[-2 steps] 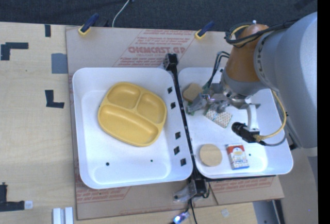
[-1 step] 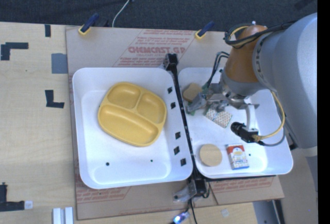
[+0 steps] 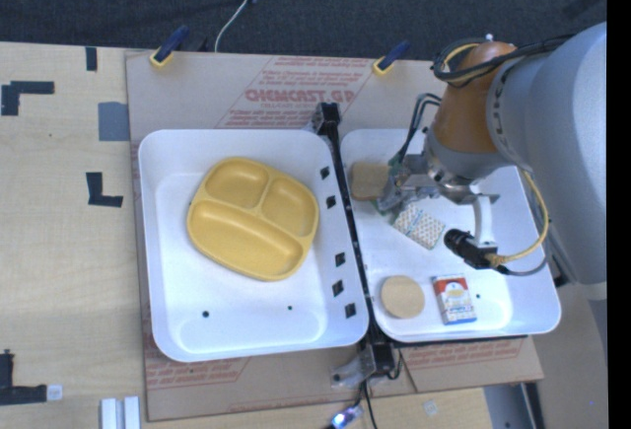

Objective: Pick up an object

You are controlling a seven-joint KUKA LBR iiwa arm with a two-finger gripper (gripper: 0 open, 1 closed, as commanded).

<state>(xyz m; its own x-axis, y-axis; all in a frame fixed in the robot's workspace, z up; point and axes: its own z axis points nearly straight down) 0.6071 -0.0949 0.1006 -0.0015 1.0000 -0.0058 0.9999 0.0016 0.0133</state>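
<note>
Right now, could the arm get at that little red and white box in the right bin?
Probably yes. The red and white box lies flat near the bin's front edge, apart from the round tan disc, with nothing over it.

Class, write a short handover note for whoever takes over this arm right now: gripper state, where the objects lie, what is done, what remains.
Gripper: low in the right bin, over its upper left part; finger state cannot be read from this view.
Right bin: tan block beside the gripper, patterned packet just below it, round tan disc and small red-and-white box near the front edge.
Left bin: yellow divided plate.
Done: arm has reached the bin.
Left: nothing visibly grasped or lifted; the pick is still to do.
</note>
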